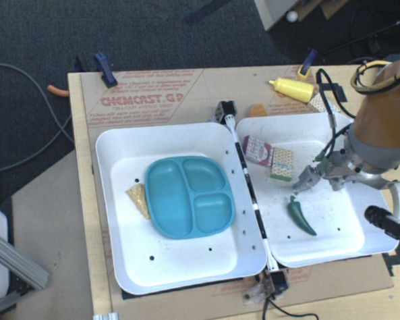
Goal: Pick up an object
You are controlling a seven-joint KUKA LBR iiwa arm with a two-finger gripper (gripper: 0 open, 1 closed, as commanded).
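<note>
In the right bin (340, 245) a green chili pepper (301, 218) lies near the middle. A small printed packet (270, 158), pink-white at one end and yellow-green at the other, lies at the bin's back left. My gripper (320, 181) hovers over the right bin, just up and right of the pepper and right of the packet. It is open with nothing between its fingers. In the left bin (124, 248) a teal divided plate (189, 196) rests on a tan textured piece (138, 197) that sticks out at its left.
The grey arm with its orange band (381, 114) comes in over the right bin's right side. A yellow bottle (293, 87) and a small orange item (256, 110) lie on the bench behind the right bin. A black clamp (225, 110) sits between the bins at the back.
</note>
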